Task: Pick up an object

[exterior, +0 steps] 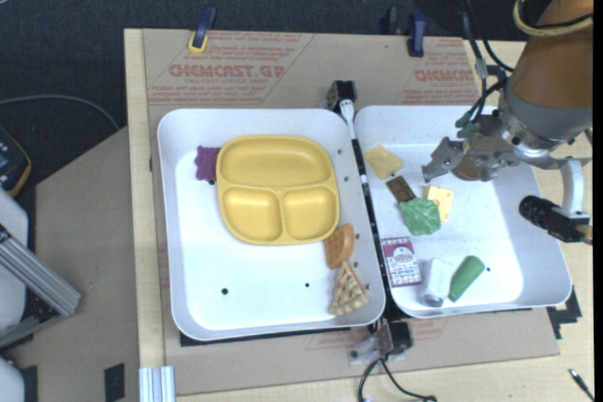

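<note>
Yellow cheese wedge (383, 161) lies in the right bin (537, 289), just left of the gripper (459, 161), whose finger state I cannot tell. Below the gripper sit a green leafy toy (421, 217), a brown bar (401, 189), a red card (402, 261) and a green pepper (466, 278).

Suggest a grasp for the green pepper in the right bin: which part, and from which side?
Grip the green pepper across its narrow middle, coming from above. It lies flat and slanted on the right bin floor, so the fingers should close crosswise to its long axis. The white cup sits close on its left, so keep that finger tight. The gripper is up-bin.
</note>
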Controlling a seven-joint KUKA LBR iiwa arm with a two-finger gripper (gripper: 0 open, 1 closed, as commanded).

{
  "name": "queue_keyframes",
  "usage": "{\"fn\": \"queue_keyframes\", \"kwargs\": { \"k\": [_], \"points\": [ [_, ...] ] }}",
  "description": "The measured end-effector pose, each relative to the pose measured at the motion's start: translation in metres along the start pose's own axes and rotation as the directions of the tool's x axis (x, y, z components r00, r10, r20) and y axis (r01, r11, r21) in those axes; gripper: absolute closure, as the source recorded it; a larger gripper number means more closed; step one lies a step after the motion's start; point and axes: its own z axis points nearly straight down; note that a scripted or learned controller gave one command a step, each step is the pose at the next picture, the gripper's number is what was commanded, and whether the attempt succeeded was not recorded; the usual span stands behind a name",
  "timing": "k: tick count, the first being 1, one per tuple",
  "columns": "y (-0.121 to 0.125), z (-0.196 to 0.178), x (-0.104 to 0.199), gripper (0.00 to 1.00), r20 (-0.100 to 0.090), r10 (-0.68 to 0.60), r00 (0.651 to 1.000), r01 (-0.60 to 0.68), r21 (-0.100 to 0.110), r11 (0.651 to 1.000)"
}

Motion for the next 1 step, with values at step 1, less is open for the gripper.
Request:
{"fn": "queue_keyframes", "kwargs": {
  "k": [1],
  "points": [
    [0.0023,-0.0055,0.0000,0.00,0.001,-0.002,1.000,0.002,-0.011,1.000]
  ]
}}
